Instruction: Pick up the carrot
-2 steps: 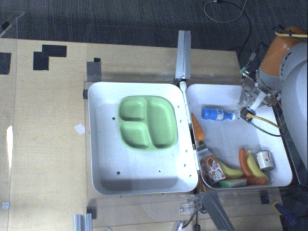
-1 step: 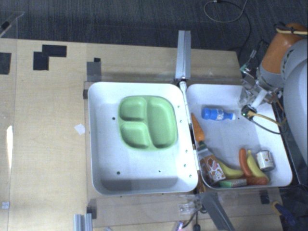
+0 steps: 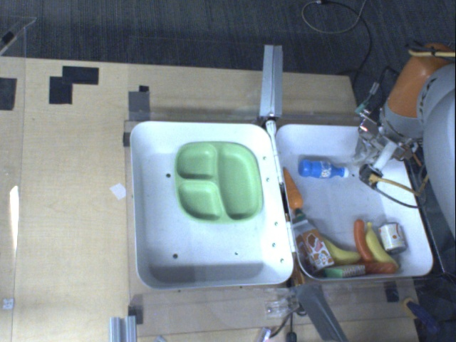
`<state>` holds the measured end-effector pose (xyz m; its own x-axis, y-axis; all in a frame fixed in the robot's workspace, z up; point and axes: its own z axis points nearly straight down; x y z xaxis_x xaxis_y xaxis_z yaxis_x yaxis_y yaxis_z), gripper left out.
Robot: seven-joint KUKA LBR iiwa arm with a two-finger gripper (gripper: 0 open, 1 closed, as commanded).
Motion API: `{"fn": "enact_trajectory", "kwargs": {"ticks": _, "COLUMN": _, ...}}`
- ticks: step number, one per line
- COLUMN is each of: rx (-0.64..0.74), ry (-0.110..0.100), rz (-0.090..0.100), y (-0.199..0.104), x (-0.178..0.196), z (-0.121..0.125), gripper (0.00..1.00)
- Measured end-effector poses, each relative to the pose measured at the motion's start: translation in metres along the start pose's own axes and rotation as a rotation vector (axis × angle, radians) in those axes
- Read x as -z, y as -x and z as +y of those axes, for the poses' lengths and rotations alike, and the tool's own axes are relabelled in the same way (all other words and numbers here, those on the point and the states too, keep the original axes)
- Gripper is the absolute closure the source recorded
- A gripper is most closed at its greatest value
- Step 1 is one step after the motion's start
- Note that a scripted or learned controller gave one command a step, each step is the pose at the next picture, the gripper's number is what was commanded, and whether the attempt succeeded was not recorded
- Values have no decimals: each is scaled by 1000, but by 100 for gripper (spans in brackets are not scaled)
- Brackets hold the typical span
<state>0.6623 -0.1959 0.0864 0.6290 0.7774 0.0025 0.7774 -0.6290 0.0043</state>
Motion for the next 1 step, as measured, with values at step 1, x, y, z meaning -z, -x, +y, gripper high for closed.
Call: {"fn": "enact_trajectory", "kwargs": {"ticks": 1, "rx": 7, "ry": 2, "rz": 1, "y": -3, "x": 11, "z": 1, "gripper": 100}}
